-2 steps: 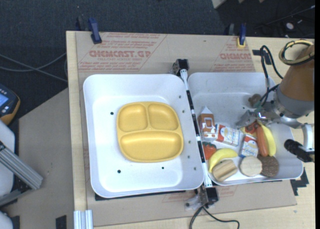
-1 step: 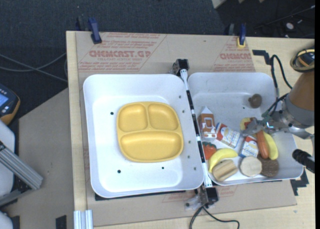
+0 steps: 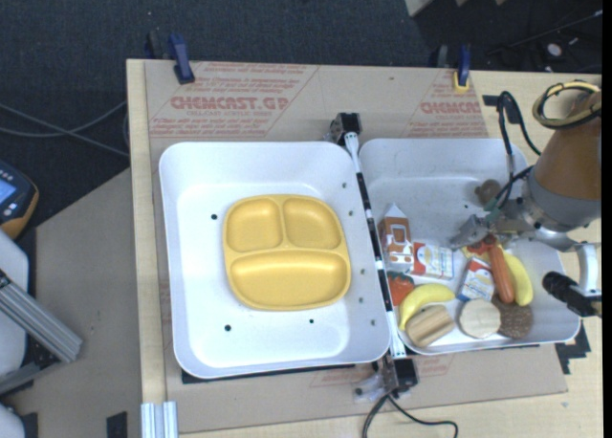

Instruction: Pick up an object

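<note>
As far as the camera view shows, the pick is not yet accomplished: no object is seen lifted or held, and every item rests in a bin. On the desk (image 3: 143, 235), the left bin (image 3: 182, 187) carries a yellow divided plate (image 3: 285, 251), untouched. The right bin (image 3: 421, 164) holds a heap of toy food along its near side: a carton (image 3: 395, 243), a banana (image 3: 422, 298), a bread roll (image 3: 430, 325), a round cracker (image 3: 480, 318), a carrot (image 3: 500, 273) and a dark cookie (image 3: 517, 321). The arm reaches in from the right with the gripper (image 3: 475, 229) low over this bin. Whether the jaws stand wide or narrow I cannot tell; they are small and dark against the clutter. The carrot lies just beside them, on the near side, and appears the likeliest candidate. The grasp and lift remain to be done.
</note>
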Controlling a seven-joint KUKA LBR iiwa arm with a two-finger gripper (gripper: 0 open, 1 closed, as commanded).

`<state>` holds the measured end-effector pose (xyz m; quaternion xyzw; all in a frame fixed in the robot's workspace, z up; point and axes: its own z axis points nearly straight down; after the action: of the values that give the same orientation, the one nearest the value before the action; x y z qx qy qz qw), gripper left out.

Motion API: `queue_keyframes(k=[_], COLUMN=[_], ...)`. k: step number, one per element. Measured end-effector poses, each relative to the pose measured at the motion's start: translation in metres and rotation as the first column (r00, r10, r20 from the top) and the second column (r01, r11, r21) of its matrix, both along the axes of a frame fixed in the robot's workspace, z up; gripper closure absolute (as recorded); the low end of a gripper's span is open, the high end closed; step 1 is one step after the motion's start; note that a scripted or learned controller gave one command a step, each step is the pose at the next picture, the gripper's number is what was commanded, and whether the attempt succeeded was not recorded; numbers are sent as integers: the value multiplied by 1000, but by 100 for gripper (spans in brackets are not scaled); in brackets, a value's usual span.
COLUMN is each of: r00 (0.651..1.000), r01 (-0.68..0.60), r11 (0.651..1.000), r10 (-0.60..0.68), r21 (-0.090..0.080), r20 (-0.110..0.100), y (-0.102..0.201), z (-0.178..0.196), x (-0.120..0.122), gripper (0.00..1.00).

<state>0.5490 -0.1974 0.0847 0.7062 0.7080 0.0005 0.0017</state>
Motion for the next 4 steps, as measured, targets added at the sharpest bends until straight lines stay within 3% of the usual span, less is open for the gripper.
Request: queue_keyframes(k=[1, 2, 3, 4], r00=[1000, 1000, 1000, 1000], r01=[8, -6, 3, -1], r11=[1000, 1000, 1000, 1000], r10=[-8, 6, -3, 1], r21=[3, 0, 4, 11], r20=[-8, 8, -8, -5], y=[-18, -14, -8, -19], z=[0, 1, 0, -1], x=[-74, 56, 4, 49], gripper=[0, 0, 0, 0])
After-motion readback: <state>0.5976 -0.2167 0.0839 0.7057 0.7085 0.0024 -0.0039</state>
